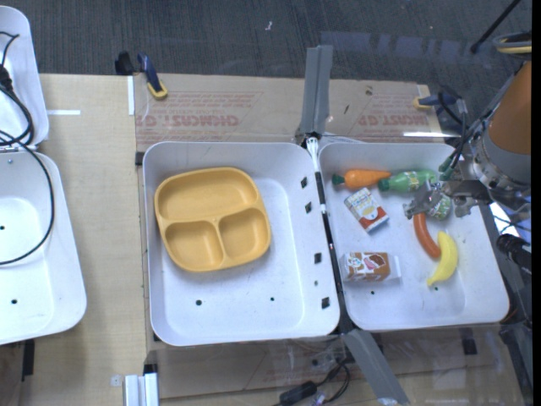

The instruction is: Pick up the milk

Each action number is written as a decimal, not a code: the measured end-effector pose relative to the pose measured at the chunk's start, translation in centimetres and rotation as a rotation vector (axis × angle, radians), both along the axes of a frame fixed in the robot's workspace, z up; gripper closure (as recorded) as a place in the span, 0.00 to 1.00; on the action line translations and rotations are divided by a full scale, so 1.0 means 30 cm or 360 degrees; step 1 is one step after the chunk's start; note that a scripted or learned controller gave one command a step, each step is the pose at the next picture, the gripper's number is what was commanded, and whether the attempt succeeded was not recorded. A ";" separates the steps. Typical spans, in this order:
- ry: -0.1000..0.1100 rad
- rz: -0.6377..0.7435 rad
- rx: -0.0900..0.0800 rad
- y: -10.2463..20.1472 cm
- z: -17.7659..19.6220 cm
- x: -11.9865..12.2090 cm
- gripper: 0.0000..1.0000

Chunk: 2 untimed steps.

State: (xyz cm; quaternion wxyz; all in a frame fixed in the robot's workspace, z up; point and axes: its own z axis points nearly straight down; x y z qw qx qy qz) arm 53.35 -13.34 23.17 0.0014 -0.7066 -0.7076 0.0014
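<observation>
nearest the camera in the right white bin (397,315), the small brown-and-white carton (370,266) lies on its side close to the divider wall, a likely cramp for a finger on that side. the yellow banana (445,258) and the orange-red sausage-shaped toy (426,234) lie to its right, well apart from it. further back, the small white-and-red milk carton (367,208) lies flat and skewed, with open floor all round; a flat carton could slip or be mistaken for the brown one. behind it lie the orange carrot (366,178) and green bottle (409,180). the gripper (438,202) hovers by the bottle's end, holding nothing; i cannot tell how far it is open.
</observation>
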 end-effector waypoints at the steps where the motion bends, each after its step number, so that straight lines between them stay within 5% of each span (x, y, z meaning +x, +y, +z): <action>1: -0.0020 0.0291 -0.0001 0.137 -0.395 -0.075 0.00; 2: -0.0067 0.0378 -0.0008 0.127 -0.422 -0.145 0.00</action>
